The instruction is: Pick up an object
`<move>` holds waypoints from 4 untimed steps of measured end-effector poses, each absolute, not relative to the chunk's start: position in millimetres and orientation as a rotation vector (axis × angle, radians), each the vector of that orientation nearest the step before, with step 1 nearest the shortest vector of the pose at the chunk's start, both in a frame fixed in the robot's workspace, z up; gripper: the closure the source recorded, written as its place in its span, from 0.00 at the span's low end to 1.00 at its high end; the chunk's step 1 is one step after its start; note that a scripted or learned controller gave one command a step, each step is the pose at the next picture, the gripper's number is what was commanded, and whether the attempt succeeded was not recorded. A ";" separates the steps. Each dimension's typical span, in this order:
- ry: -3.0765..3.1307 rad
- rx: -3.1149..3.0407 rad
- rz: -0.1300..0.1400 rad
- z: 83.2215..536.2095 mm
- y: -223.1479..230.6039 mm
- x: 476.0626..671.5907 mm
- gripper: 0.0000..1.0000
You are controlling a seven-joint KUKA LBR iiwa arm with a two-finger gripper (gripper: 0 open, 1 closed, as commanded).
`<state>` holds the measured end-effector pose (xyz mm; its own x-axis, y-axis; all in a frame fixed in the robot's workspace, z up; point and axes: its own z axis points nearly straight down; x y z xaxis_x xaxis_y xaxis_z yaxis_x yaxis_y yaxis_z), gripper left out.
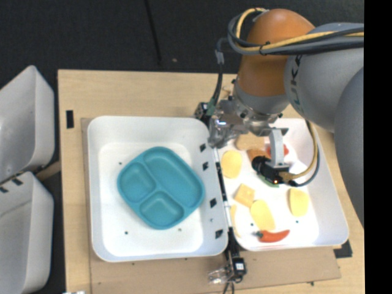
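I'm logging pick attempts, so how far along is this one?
Done: the arm is over the right bin, with the gripper at its upper left corner. In hand: nothing visibly lifted; the yellow pieces and the red piece lie on the bin floor, and the teal plate sits in the left bin. Left: the grasp and the lift.

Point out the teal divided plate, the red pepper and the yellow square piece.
teal divided plate (pixel 160 211): camera view, lower compartment.
red pepper (pixel 274 236): camera view, its middle.
yellow square piece (pixel 244 195): camera view, its centre.
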<state>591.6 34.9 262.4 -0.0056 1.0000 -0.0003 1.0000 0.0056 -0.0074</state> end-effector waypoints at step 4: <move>-2.238 -2.198 0.021 351.7 111.9 514.5 1.00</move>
